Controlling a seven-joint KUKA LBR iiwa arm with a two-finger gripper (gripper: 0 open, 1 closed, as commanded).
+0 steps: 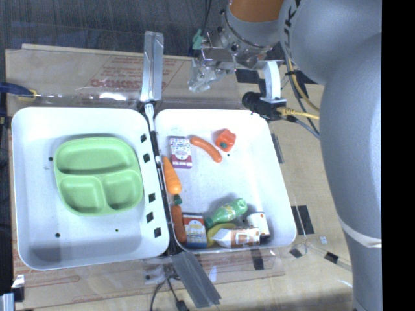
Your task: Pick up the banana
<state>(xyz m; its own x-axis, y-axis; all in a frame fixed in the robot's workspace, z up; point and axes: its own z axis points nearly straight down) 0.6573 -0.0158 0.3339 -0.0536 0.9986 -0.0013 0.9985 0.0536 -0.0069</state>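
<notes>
Grey arm [337,109] comes in from the right. Its gripper [202,75] hangs above the far rim of the right bin [275,173], carrying nothing; can't tell whether it's wide or narrow at this res.

2 bins. Left bin [32,173] holds 1 green plate [97,173].

Right bin, approx: 1 carrot [171,177], 1 sausage [206,149], 1 green bottle [228,211], 2 small boxes, 1 red pepper [224,139].

Banana [217,228], 1, is probably the yellow sliver in the near corner, wedged under the bottle w/ a carton [237,238] beside it.

Best approach: come straight down, jaws across its narrow width, and avoid clipping the bottle.
</notes>
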